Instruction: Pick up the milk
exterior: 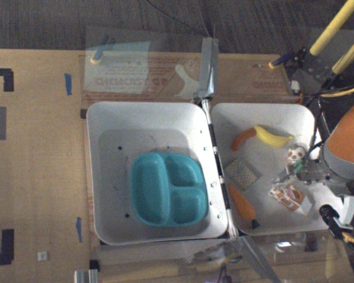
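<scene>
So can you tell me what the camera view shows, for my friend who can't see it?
The robot's pincer hovers over the right bin, beside a small milk carton. That bin also has a banana, two orange carrots and a grey sponge; the left bin has a teal divided plate.

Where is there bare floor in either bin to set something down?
Left white bin: open floor left of and behind the teal divided plate. Right white bin is crowded: yellow banana, orange carrot, grey mesh pad, milk carton, gripper; only its far-left corner is bare.
</scene>
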`<move>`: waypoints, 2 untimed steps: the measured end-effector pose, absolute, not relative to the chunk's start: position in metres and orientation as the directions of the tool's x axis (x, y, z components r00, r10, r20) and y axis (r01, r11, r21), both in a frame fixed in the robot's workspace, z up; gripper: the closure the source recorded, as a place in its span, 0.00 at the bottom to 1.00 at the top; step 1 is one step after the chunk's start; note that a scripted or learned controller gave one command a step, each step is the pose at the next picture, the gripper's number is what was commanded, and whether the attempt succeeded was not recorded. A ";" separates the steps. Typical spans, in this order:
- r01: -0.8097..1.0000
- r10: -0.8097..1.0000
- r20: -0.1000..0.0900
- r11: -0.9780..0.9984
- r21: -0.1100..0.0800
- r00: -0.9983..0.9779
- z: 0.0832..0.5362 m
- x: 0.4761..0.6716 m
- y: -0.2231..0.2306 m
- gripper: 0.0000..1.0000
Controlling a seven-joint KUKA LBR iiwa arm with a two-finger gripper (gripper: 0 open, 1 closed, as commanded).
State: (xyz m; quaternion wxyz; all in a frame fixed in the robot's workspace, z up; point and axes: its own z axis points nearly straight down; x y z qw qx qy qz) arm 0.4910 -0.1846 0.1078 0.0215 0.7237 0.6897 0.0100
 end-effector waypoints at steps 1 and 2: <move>0.934 0.935 -0.043 0.353 0.051 -0.351 0.109 0.498 -0.181 0.00; 0.780 0.781 -0.055 0.624 0.040 -0.622 0.110 0.500 -0.178 0.00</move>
